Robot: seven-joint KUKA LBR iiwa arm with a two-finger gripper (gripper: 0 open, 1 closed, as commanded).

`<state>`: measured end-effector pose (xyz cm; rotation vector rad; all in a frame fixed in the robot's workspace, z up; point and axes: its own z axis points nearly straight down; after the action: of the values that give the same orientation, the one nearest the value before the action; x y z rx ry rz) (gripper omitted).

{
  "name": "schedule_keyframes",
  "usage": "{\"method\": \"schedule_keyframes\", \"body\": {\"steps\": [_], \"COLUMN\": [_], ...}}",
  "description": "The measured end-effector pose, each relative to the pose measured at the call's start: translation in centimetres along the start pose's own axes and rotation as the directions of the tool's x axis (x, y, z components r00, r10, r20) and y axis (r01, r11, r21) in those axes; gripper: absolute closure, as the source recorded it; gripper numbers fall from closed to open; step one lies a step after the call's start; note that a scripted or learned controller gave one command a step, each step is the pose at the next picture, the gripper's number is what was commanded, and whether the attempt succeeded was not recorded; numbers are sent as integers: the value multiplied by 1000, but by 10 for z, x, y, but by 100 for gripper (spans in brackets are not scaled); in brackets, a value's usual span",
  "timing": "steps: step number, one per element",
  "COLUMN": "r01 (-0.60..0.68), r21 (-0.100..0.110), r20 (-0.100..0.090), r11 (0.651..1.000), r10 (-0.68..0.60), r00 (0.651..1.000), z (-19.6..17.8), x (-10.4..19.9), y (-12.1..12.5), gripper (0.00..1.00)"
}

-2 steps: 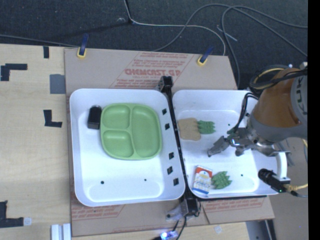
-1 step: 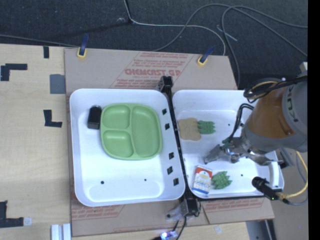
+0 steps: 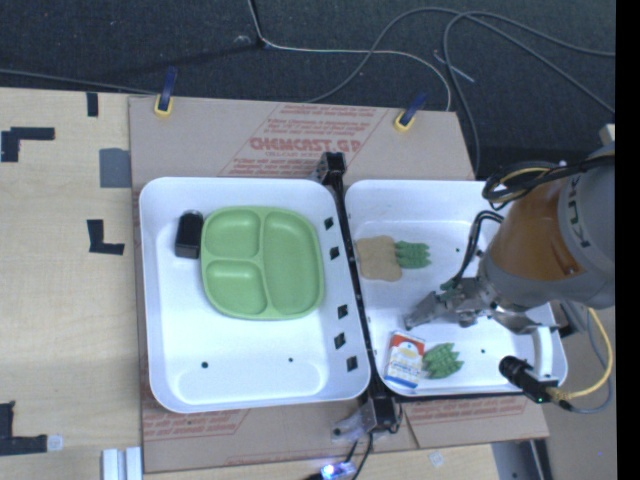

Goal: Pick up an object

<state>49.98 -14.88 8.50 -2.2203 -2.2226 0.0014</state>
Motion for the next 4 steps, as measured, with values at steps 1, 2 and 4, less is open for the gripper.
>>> {"method": "schedule_keyframes", "body": {"steps": [1, 2, 4], "r01": [-1, 0, 0], "r21": [-3, -4, -3], "r20": [2, 0, 0], "r11": [1000, 1000, 1000], "r10": [1, 0, 0], "r00": [1000, 1000, 1000], "z": [-11, -74, -167], "x": [-1, 0, -2], "y": [0, 4, 3], "gripper": [100, 100, 100]}}
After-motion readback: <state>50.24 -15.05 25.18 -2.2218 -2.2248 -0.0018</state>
